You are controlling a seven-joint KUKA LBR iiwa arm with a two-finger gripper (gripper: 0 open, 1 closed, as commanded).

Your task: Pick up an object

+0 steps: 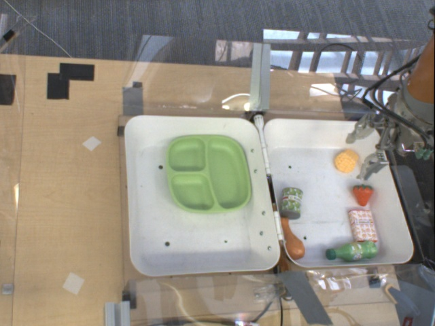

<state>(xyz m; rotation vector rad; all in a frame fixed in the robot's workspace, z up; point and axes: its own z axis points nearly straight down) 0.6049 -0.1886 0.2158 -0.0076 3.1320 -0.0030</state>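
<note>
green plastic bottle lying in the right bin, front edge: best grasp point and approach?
Probably the mid-body of the green plastic bottle, from straight above, fingers closing across its narrow width. It lies on its side, long axis running left-right along the front wall of the right white bin. The pink patterned carton sits close behind, so the rear finger has little room; the gripper is up near the yellow round toy.

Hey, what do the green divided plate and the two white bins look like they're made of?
The green divided plate looks like molded plastic: one even colour, rounded compartment walls, a soft matte sheen. The left bin and right bin look like thin white plastic or coated sheet, smooth and slightly glossy, with rounded corners and faint reflections; the view alone can't settle which.
</note>
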